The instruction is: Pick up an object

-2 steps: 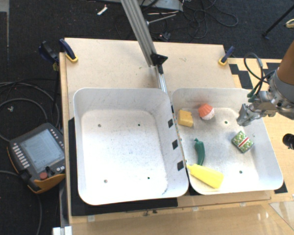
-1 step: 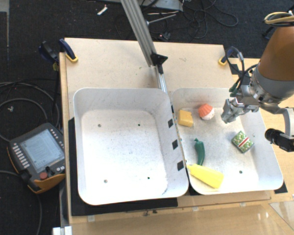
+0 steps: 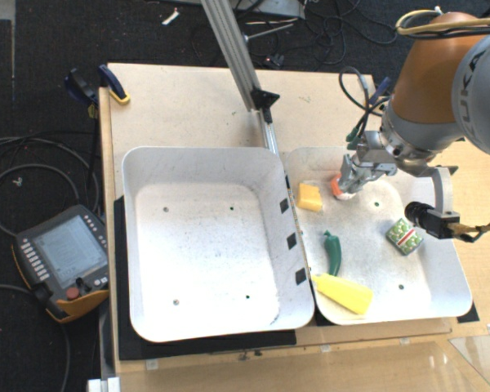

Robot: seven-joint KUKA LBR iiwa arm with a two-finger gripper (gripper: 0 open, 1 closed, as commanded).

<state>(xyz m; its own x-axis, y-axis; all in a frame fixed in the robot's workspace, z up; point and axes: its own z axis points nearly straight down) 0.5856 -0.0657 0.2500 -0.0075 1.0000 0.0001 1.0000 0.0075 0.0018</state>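
Observation:
My gripper [image 3: 348, 184] is down in the right bin [image 3: 441, 292] near its back edge, right over a small orange-red object [image 3: 338, 189] that peeks out at the fingertips. To its left lies a small yellow-orange block [image 3: 309, 197]. A green pepper-shaped piece [image 3: 333, 252] lies in the middle of the bin. A larger yellow wedge [image 3: 344, 293] rests at the front left of that bin. A green and red patterned cube [image 3: 403, 236] sits to the right.
The left bin [image 3: 147, 178] stands beside the right one. A slanted metal pole [image 3: 233, 43] runs from the top down to the bins' shared back corner. A teach pendant [image 3: 61, 256] lies on the floor at left.

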